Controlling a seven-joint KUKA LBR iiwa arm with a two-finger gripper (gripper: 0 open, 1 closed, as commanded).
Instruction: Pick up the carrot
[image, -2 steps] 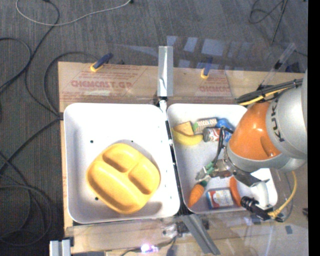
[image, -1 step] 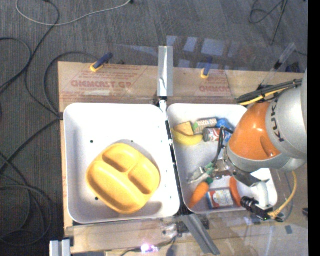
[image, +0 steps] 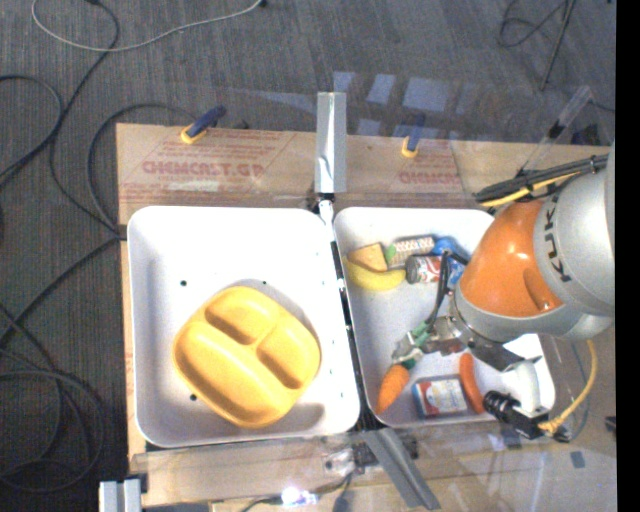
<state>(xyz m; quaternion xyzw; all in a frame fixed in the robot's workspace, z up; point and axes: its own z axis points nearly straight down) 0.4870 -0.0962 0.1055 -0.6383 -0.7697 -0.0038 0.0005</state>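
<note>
Over right bin (image: 352, 300), tool (image: 412, 347) just above carrot (image: 393, 386)

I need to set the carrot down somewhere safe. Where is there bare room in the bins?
The left bin has bare floor all around the yellow tray, widest along its top. The right bin is crowded: carrot, banana, cans and the arm.

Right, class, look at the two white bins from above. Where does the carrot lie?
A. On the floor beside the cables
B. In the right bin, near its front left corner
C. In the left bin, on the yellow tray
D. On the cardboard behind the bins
B: the carrot lies in the right bin, near its front left corner, while the yellow tray sits alone in the left bin.
</note>
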